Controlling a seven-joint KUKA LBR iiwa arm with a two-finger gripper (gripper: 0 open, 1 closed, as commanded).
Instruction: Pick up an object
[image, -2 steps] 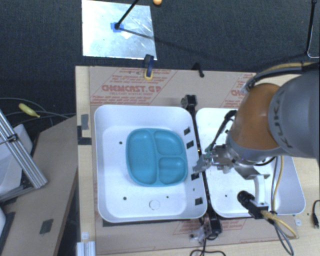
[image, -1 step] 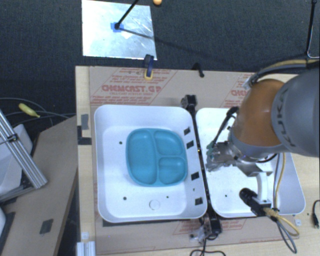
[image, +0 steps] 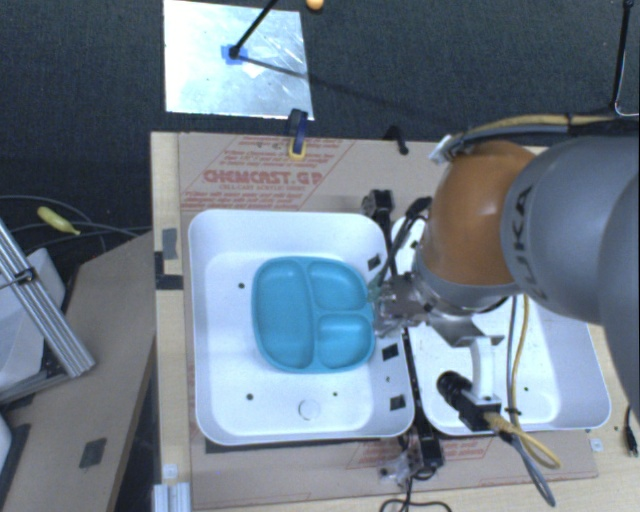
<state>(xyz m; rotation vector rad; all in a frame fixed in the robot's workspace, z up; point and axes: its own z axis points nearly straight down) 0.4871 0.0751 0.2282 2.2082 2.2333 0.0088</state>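
A blue divided plate (image: 312, 313), with three compartments, lies flat in the middle of the left white bin (image: 225, 410), a little right of the frame's centre. It is the one object plainly available to pick up. A small round white disc (image: 309, 408) sits on the bin floor below it, near the bin's lower wall.

The gripper (image: 385, 305) sits at the plate's right edge, just over the ridge where the left bin meets the right white bin (image: 580, 400). It appears to be touching or very near the plate's rim, but the wrist and cables hide the tips, so whether it is open, closed, or has hold of anything cannot be told.

The grey arm (image: 560, 230) with its orange band (image: 480, 215) enters from the right of the frame and covers much of the right bin.

To do this step well, the grasp likely needs to straddle the plate's thin raised rim squarely, since the plate is wide and shallow. A shallow bite on the edge could let it tilt or slip out as it is lifted.

Both bins rest on a brown board (image: 270, 170) on the tabletop.
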